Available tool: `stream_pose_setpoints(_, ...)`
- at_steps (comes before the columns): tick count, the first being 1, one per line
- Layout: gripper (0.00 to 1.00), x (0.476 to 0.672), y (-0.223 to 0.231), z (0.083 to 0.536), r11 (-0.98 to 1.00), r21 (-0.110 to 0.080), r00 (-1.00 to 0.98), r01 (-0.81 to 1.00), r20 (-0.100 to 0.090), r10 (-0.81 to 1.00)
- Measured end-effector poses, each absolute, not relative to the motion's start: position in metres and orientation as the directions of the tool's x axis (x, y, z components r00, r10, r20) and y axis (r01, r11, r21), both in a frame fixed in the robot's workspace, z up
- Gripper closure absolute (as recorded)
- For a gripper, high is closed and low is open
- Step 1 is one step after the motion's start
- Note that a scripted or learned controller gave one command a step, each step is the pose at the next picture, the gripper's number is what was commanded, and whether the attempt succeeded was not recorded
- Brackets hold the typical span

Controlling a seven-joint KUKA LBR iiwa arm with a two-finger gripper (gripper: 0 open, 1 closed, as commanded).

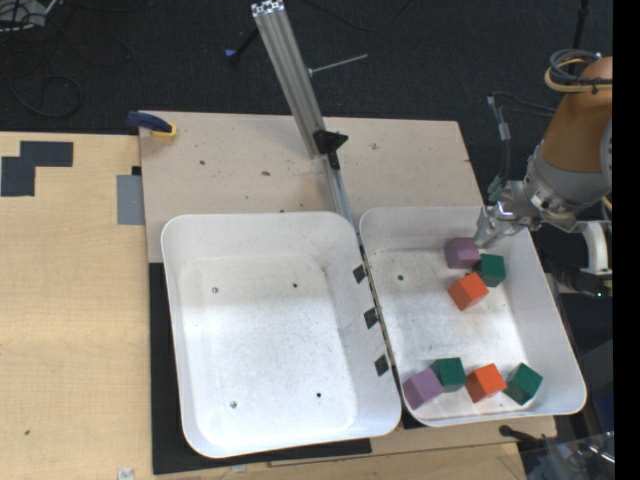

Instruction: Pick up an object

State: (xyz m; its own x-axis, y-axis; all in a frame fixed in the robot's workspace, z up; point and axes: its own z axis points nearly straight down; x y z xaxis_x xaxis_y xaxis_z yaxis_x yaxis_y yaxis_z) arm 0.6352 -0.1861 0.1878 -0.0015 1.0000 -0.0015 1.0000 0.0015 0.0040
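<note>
Seven small blocks sat in the right bin (560, 338), matte, blunt-cornered cubes against smooth white plastic. Up top, a purple block (461, 252), a green block (492, 268) and an orange block (467, 291) huddled together, touching or nearly so. Along the near wall ran a second row: purple cube (422, 385), green cube (449, 372), orange cube (486, 381) and a dark green cube (523, 382). The gripper (492, 226) came in from the right and hung just above the purple block at the bin's far edge; how far it was parted, I could not tell, and no block showed between its tips. The left bin (200, 238) had a speckled floor. Both bins rested on a pale, scuffed wooden bench (240, 163), a ribbed metal post (290, 68) slanting over dark carpet.
</note>
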Motion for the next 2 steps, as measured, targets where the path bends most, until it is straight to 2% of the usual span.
stream_pose_setpoints(1,1.00,0.636,-0.187,0.241,0.001,0.005,-0.001,1.000,-0.001,1.000)
stream_pose_setpoints(2,1.00,0.622,-0.143,0.247,0.004,-0.003,-0.004,1.000,0.002,1.000)
